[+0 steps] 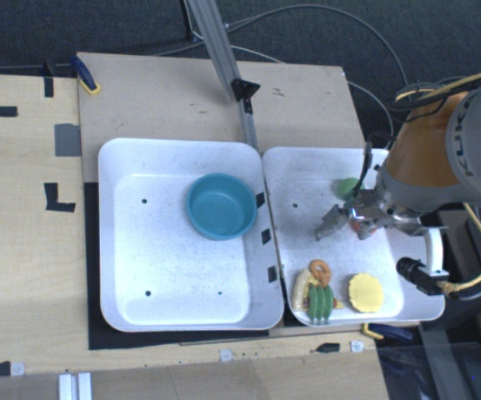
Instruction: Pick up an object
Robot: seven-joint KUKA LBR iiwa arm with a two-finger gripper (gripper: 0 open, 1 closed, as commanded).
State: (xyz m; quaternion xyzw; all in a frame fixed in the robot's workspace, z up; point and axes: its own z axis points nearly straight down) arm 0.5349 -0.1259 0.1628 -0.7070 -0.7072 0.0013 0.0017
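Observation:
In the right bin [294, 182] my gripper [341, 232] hangs over the white floor, its fingers spread and open with nothing between them. A small green object [346, 187] lies just behind the gripper, partly hidden by the wrist. At the bin's front sit a yellow-and-green vegetable toy [317, 292] with an orange top and a flat yellow round piece [365, 292]. A blue bowl [221, 206] stands in the left bin [140, 248], near its right wall.
The raised divider between the two bins [267, 223] runs just left of the gripper. A grey metal pole [219, 44] slants in from the top toward the bins' back edge. Cables loop across the back right of the bench.

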